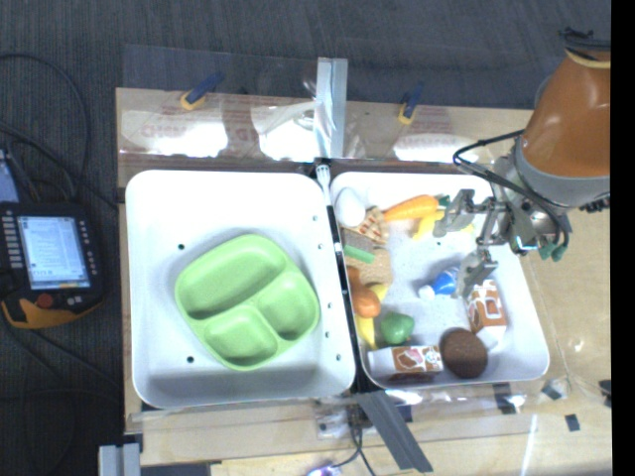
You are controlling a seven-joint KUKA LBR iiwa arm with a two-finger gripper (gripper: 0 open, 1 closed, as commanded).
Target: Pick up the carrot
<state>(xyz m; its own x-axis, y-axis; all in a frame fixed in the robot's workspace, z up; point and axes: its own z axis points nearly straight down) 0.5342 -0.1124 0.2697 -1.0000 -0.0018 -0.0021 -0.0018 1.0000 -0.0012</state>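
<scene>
- The claw (474, 228) hangs over the upper right part of the right bin (531, 317), below the grey and orange arm (573, 117) that comes in from the upper right of the frame.
- Its two fingers (458, 212) stand spread apart, with nothing between them.
- The carrot (412, 207) lies just left of the claw, near the bin's top wall; whether the nearer finger touches it cannot be told.
- The carrot's long axis runs nearly level across the frame, tilted a little so its right end sits higher; the thick end is to the right, the thin end points left toward a white egg (350, 206).
- Below the claw lie a blue and white thing (441, 286) and a small red and white carton (486, 310).
- Farther down sit a brown ball (462, 353), a flat brown packet (416, 360), a green pepper (396, 326) and an orange fruit (367, 303) by the left wall.
- The left bin (159, 216) holds a green divided plate (248, 298).
- A handheld screen (50, 256) lies at the far left of the frame.
</scene>
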